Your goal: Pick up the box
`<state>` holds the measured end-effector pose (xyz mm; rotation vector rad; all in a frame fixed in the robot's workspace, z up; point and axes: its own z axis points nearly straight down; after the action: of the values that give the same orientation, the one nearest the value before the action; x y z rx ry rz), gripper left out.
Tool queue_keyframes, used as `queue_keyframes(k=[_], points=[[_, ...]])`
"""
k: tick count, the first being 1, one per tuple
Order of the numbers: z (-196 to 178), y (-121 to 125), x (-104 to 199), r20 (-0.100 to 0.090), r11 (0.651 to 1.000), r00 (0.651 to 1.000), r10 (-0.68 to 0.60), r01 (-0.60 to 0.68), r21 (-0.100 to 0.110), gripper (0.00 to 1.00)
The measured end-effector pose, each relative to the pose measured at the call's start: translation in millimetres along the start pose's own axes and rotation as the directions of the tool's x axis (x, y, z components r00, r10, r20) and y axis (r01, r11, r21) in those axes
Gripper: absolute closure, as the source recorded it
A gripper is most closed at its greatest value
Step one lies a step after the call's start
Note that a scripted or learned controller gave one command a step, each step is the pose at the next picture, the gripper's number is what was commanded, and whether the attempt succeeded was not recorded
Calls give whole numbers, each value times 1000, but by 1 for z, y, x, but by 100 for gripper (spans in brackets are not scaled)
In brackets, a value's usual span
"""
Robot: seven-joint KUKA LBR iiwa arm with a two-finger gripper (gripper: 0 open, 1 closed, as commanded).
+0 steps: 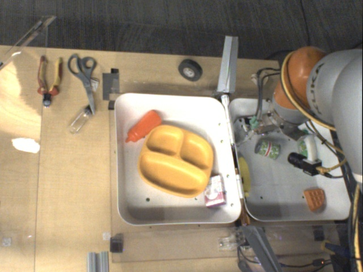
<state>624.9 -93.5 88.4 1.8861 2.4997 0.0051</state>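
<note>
— Camera view: where is the box (215,190)?

— Lower right corner of the left bin (127,152), a small glossy carton touching the yellow divided tray (176,158). My gripper (262,124) hovers over the right bin (340,208); whether it's open, I cannot tell.

— Your approach?

— I'd descend vertically, pinching its flat free sides, clear of the wall.
</note>
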Motion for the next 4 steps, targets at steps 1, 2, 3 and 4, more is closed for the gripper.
queue_keyframes(k=[1,2,3,4], points=[[-13,3,-1,5,1000,1000,-3,3,-9,100],[-12,2,-1,4,1000,1000,-2,2,-6,0],[-73,-54,-37,-2,998,998,-56,56,0,0],[-1,-36,-11,0,997,997,-76,76,-4,0]])
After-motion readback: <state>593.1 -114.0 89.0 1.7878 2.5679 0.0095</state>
